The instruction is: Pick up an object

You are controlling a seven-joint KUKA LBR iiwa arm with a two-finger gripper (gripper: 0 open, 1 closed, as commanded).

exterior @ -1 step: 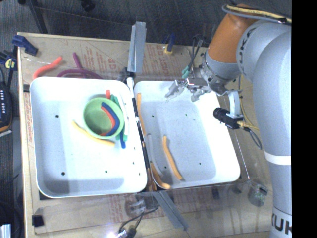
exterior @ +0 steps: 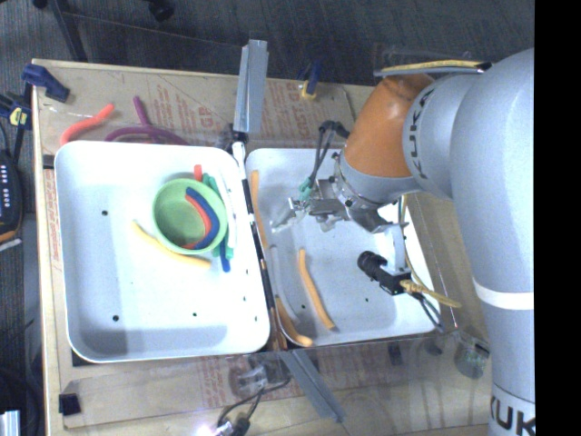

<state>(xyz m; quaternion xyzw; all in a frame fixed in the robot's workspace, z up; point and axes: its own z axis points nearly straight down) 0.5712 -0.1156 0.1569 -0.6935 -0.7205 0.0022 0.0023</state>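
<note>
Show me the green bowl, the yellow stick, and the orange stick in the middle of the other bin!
green bowl (exterior: 172, 211): camera view, bare inner wall.
yellow stick (exterior: 169, 246): camera view, its middle.
orange stick (exterior: 315, 291): camera view, its middle.

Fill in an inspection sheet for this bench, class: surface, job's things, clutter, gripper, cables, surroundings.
Surface: left bin and right bin, both white, side by side on a board bench.
Job's things: green bowl with red and blue curved pieces, left bin; orange stick, right bin.
Clutter: orange-handled tool and purple tube behind left bin.
Gripper: over right bin's far half.
Cables: wires at bench's near edge.
Surroundings: dark carpet, chair base.
</note>
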